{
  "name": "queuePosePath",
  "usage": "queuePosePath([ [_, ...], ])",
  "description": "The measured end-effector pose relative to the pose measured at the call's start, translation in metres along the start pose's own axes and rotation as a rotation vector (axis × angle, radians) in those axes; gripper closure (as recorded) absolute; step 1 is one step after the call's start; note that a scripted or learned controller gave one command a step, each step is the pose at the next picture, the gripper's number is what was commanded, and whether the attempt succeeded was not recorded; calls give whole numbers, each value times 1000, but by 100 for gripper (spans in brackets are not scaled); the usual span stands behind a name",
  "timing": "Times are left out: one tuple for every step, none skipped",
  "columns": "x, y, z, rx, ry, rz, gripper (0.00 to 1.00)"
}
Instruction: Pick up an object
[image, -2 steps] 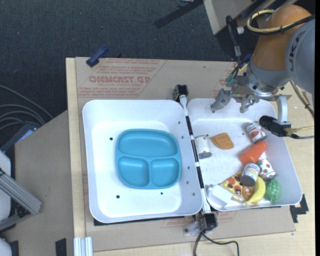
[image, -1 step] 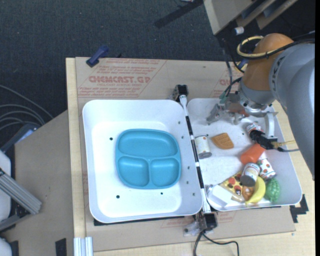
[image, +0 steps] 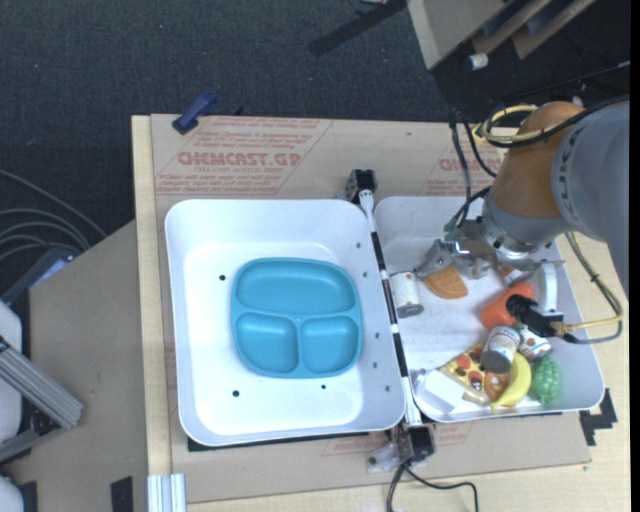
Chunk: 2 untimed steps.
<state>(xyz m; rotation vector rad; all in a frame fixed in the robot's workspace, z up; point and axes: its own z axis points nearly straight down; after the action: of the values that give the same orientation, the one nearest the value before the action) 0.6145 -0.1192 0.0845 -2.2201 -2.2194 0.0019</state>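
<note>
Claw (image: 462, 255) positioned low over right white bin (image: 430, 215), finger state indeterminate.
Flat orange oval food piece (image: 447, 285) lies just beside claw at 7 o'clock; divided blue plastic plate (image: 296, 316) occupies left white bin (image: 190, 300).

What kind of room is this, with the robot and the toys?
Probably a robot lab or workshop. An arm reaches over two white bins on a bench, loose cables lie on the dark floor, and toy food like a banana sits there for grasping practice.
</note>
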Motion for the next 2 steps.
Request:
queuePosePath([
  [0, 1, -11, -4, 0, 1, 100],
  [100, -89, -100, 1, 1, -1, 100],
])
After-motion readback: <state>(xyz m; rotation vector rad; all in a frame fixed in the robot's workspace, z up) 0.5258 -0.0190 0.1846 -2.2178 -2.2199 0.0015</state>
